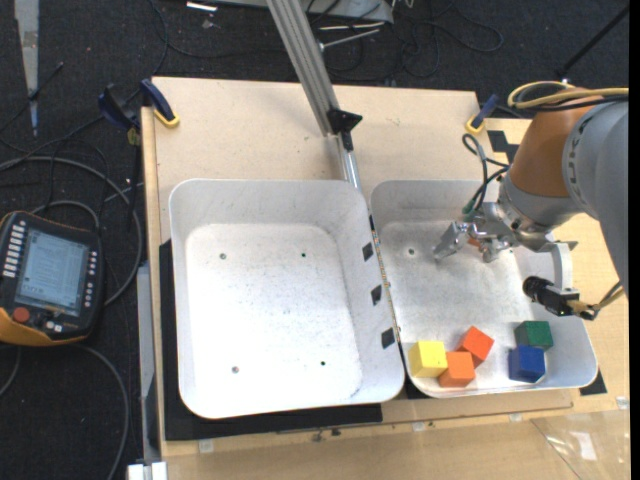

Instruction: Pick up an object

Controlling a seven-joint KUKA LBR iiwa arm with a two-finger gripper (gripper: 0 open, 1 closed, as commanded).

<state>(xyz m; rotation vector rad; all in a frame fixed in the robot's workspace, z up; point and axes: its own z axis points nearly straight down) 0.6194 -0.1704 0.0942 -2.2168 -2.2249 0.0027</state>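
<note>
The gripper (462,238) is seen low over the upper part of the right bin (420,213), reached in from the right on the grey arm (580,158). Its metal fingers are blurred and partly overlapped, so it cannot be told whether they are spread or closed; nothing is seen between them. The blocks are gathered well apart from it, along the bin's near edge: a yellow cube (431,356), two orange cubes (458,368) (478,343), a blue cube (526,363) and a green cube (534,333)
</note>
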